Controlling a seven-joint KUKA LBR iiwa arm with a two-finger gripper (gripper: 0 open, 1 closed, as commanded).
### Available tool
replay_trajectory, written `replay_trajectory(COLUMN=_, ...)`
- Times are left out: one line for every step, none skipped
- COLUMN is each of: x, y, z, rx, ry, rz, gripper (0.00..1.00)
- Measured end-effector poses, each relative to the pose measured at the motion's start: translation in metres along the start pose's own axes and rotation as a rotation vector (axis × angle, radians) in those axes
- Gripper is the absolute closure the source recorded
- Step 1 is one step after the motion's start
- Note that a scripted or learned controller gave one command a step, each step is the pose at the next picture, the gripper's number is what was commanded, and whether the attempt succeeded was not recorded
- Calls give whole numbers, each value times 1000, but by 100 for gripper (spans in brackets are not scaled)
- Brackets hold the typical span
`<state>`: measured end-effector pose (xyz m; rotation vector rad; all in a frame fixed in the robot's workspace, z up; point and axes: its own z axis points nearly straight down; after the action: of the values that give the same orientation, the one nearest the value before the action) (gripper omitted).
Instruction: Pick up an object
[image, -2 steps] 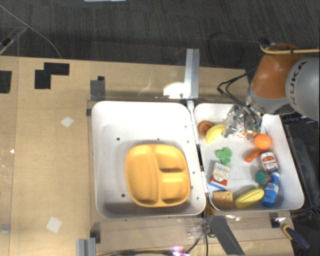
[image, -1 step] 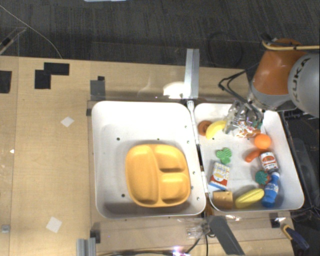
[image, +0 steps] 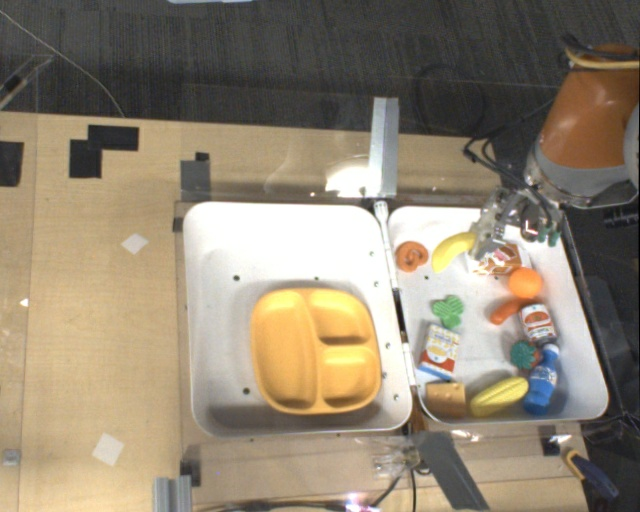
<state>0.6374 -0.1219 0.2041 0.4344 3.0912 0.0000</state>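
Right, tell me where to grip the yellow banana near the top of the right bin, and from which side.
Grip the banana across its middle, coming straight down from above. It lies flat and slanted, its narrow width suits the jaws, and bare bin floor lies along both long sides. The donut sits close by its lower end, so keep away from there.

Grey arm from the right — orange-banded wrist tilted down, gripper low.

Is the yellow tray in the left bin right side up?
Yes. The tray lies flat on the left bin floor, its three compartments facing up.
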Motion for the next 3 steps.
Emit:
replay_trajectory(x=54, y=97, z=18, rx=2, ry=15, rz=394, gripper=100)
replay_trajectory(x=56, y=109, z=-27, rx=0, ry=10, rz=217, gripper=100)
replay_trajectory(x=70, y=17, z=45, rx=5, ry=16, rz=57, gripper=100)
